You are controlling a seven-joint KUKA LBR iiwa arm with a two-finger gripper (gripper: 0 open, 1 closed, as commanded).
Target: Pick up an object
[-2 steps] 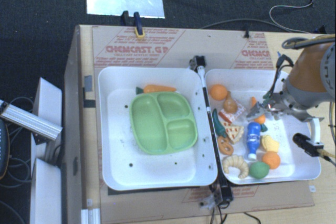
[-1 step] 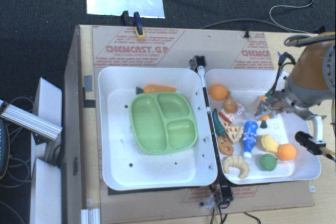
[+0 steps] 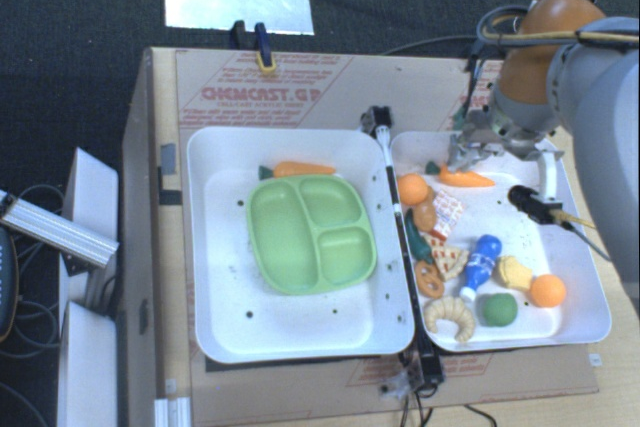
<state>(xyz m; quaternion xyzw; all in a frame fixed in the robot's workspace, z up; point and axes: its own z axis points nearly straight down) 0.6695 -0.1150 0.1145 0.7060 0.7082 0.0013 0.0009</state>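
My gripper (image 3: 464, 158) hangs low over the back of the right bin (image 3: 590, 315), directly above a small orange carrot (image 3: 468, 180) with a green top that lies on the bin floor. The gripper's tip sits at or just over the carrot; I cannot tell whether they touch. Nothing is visibly lifted.
The right bin also holds an orange ball (image 3: 412, 189), a red-and-white packet (image 3: 447, 208), a pizza slice (image 3: 450, 262), a pretzel (image 3: 430, 281), a blue-and-white bottle (image 3: 480, 263), a croissant (image 3: 452, 317), a green ball (image 3: 499, 309) and an orange (image 3: 547, 290). The left bin (image 3: 215, 315) holds a green divided plate (image 3: 310, 233) and a second carrot (image 3: 300, 169).
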